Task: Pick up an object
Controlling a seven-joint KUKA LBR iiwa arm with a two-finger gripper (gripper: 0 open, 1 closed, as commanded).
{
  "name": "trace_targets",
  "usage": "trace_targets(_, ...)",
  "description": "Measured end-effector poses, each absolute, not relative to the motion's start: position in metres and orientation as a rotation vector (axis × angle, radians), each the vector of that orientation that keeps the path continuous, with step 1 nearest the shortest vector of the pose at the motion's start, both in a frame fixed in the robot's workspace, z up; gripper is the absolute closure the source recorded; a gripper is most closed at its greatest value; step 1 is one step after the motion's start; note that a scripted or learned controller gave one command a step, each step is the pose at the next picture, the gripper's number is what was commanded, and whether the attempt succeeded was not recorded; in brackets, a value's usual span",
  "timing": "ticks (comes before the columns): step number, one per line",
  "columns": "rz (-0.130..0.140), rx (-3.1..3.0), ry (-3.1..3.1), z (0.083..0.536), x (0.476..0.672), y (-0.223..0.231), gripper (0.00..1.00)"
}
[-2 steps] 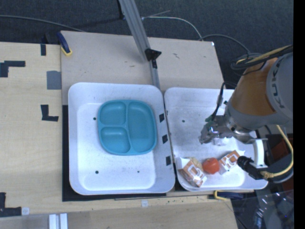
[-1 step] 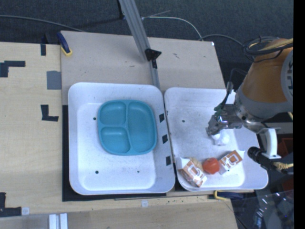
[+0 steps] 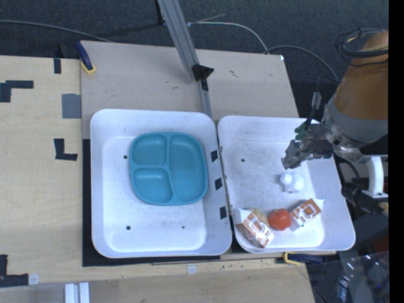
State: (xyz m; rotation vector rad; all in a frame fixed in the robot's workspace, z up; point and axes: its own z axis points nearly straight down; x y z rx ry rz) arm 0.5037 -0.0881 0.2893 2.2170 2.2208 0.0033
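Note:
My gripper [image 3: 291, 160] hangs over the right bin [image 3: 252, 137], reaching in from the right. Just below its tips lies a small white object [image 3: 290, 182], apart from the fingers. Along the bin's front edge sit a red round object [image 3: 279, 219], an orange-and-white packet [image 3: 306, 212] to its right, and a brown-and-white packet [image 3: 256, 228] to its left. Nothing shows between the fingers.
The left bin [image 3: 107, 188] holds a teal divided plate [image 3: 169, 168]. A grey metal pole [image 3: 180, 30] runs from the top of the view down to the gap between the bins. The wooden bench [image 3: 38, 169] extends to the left.

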Motion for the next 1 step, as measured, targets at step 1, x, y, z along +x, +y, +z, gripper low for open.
trace_targets(1,-0.001,2.217,2.228,0.2827,0.5189,-0.0453,1.0)
